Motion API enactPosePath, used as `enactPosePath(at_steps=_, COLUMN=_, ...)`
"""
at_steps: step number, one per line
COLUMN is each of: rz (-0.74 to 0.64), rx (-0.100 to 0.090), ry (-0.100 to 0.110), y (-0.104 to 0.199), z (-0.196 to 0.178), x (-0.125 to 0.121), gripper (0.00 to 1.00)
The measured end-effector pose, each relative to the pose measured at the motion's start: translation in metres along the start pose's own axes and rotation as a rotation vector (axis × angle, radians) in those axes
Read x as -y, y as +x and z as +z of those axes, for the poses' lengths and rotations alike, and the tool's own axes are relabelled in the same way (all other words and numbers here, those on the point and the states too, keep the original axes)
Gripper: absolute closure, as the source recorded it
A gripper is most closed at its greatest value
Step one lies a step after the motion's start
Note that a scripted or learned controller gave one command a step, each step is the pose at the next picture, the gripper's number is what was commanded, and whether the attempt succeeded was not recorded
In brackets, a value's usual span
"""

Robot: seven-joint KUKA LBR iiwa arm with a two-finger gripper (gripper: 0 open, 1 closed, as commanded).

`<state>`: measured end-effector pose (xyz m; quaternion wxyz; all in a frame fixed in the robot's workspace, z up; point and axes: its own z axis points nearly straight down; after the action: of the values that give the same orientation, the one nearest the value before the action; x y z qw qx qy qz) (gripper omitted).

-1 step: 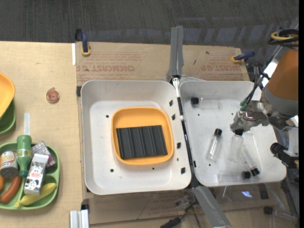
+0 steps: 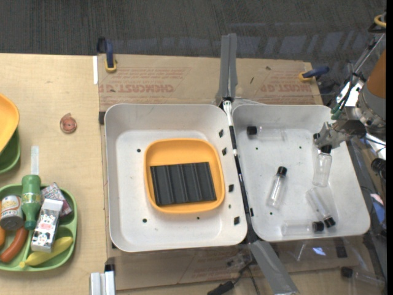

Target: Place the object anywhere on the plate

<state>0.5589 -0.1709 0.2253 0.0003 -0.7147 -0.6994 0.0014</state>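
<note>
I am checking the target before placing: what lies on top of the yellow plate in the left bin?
A dark ribbed rectangular slab lies on the yellow plate. The plate surface beneath it is covered.

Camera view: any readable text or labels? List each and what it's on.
"CHEMCAST", printed upside down in red on the cardboard sheet behind the left bin.
More red print on the same cardboard behind the right bin: partly hidden, unreadable.
Labels on the can, green bottle and small carton on the green plate: too small to read.
</note>
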Motion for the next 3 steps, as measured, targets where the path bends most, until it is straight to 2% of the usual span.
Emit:
enactPosePath(at_steps=1, rz=-0.305, rx=0.002, ry=-0.003, y=-0.031, z=-0.019, x=-0.056, gripper=1.00)
enactPosePath(at_steps=2, rz=-0.443, rx=0.002, ry=-0.005, y=-0.047, z=-0.052, x=-0.102, gripper=1.00)
enactPosePath(at_steps=3, rz=-0.556, rx=0.001, ry=-0.003, y=-0.049, z=-0.210, x=-0.102, gripper=1.00)
